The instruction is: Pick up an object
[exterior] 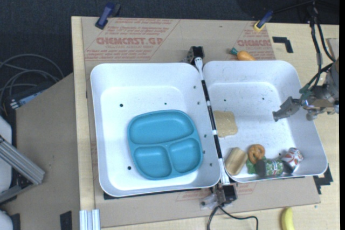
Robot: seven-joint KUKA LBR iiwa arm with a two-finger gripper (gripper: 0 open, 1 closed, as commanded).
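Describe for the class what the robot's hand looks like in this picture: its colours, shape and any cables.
The hand is a dark grey, angular metal piece jutting from a paler, boxy grey mount at the picture's right edge. Thin black cables loop above it.

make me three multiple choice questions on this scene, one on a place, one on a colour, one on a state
1. Where does the divided tray lie?
A. in the left bin
B. in the right bin
C. on the bench outside both bins

2. What colour is that tray?
A. red
B. blue
C. yellow

3. How does the gripper stand to the things in the right bin?
A. lifting the tan slice
B. pressed on the tray
C. apart from them, nothing between its fingers

Key: 1 A, the tray sits inside the left bin. 2 B, it is plainly light blue. 3 C, the gripper is over bare bin floor, away from the tan slice and the items along the near wall.
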